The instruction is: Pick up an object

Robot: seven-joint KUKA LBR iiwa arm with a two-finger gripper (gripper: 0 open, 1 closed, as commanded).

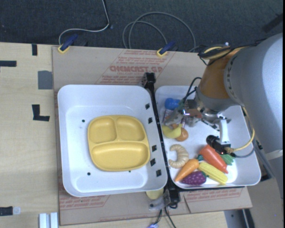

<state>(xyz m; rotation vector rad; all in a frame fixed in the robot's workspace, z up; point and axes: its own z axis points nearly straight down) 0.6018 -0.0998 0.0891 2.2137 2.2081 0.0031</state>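
- You have the end effector [186,117] low in the right-hand shallow white bin [244,177], among toy food near its upper left; whether it is spread or pressed together, you cannot tell.
- Judge your target first: the small yellow lemon-shaped toy [171,131] and the round orange toy [182,135] touching it lie just below the end effector.
- Descend straight and centre over one piece, so the neighbour is not nudged aside.
- The blue rounded toy [171,103] sits just beside, toward the top.

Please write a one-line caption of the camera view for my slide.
KUKA arm reaches into right bin of toy food; yellow divided plate lies in left bin.
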